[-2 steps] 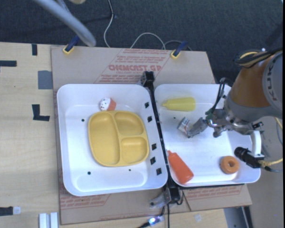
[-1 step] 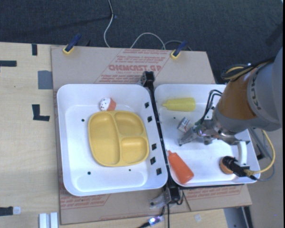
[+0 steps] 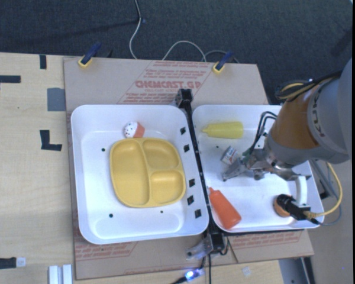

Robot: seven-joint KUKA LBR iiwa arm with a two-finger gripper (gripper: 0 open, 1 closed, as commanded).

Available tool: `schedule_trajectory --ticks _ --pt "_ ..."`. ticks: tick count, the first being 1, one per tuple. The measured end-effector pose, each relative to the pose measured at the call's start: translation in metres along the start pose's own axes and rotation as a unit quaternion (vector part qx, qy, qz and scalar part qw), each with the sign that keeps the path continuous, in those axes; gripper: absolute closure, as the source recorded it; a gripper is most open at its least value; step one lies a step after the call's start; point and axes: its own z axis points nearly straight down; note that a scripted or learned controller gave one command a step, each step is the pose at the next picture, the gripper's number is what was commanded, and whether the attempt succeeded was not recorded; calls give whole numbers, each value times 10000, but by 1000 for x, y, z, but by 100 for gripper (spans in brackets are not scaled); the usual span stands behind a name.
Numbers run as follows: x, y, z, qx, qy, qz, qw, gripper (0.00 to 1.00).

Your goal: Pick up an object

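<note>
Grey arm (image 3: 325,120) w/ orange band reaches in from right — hand (image 3: 232,171) low, pointing left.

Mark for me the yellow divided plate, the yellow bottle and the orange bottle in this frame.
yellow divided plate (image 3: 147,171): camera view, on the ridge between its compartments.
yellow bottle (image 3: 223,129): camera view, middle of its body, in the right bin.
orange bottle (image 3: 224,208): camera view, middle of its body, near the right bin's front edge.

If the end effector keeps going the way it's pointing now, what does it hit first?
The end effector points toward the view's left, low in the right bin. The small grey object sits just above that line, so it likely passes it and meets the black divider between the bins. Depth is unclear.
</note>
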Motion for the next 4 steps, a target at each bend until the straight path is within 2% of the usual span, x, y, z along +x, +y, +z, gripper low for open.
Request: schedule_trajectory --ticks 1,3,4 --pt "0 0 -10 -8 -10 -2 10000 100" --pt "5 10 -134 -25 -5 -7 10000 100" --pt "5 10 -150 -4 1 -4 10000 100"
